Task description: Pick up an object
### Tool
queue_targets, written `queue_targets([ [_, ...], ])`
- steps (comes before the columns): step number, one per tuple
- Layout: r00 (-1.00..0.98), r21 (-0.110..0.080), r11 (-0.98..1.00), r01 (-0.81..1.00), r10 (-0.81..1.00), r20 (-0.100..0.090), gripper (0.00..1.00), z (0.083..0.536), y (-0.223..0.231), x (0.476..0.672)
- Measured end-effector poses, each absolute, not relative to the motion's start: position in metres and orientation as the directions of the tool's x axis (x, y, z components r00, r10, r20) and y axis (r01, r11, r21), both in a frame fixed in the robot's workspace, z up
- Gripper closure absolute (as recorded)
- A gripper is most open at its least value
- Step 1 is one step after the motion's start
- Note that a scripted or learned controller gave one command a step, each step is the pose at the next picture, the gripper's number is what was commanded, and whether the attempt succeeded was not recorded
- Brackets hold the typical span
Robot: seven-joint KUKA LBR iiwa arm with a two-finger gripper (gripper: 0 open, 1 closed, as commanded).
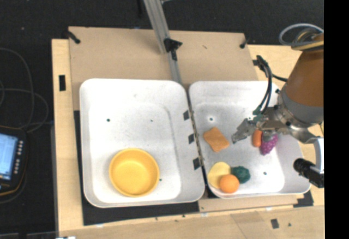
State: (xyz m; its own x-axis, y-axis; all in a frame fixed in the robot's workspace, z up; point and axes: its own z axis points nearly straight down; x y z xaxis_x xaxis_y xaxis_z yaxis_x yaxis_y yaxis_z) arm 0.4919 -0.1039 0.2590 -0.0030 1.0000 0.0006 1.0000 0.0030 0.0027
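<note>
Objects all sit in the right bin (218,93): tan sponge (216,139) near its middle, left of the gripper. Orange piece (256,139) and purple piece (268,143) just beside each other, right under the wrist. At the near edge, orange ball (229,184) touching a pale yellow item (219,170), with a dark green lump (240,173) just right of them.

Gripper (246,130) is low over the right bin, between the sponge and the orange piece. One dark finger (240,133) points toward the sponge. Can't tell how far the claw is open, and can't tell whether it has hold of anything; the orange and purple pieces are tight against it, but I can't see either one between the fingers. Sponge is apart from the fingertip, not touching.

Arm (302,82) comes in from the right, orange band above the grey wrist, cable looping over it.

Left bin (131,96) has a yellow bowl (134,172) in its near part, upright, well apart from the action.

Metal rail (155,11) runs from the top down to where the two bins meet. Bins sit on a brown board (125,55) on the bench. Tablet (10,157) off to the far left, screen lit.
</note>
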Motion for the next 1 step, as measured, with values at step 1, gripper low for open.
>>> queue_targets([
  [1,0.000,0.003,0.000,1.000,1.000,0.000,0.00,0.2590,-0.1041,0.4919],
])
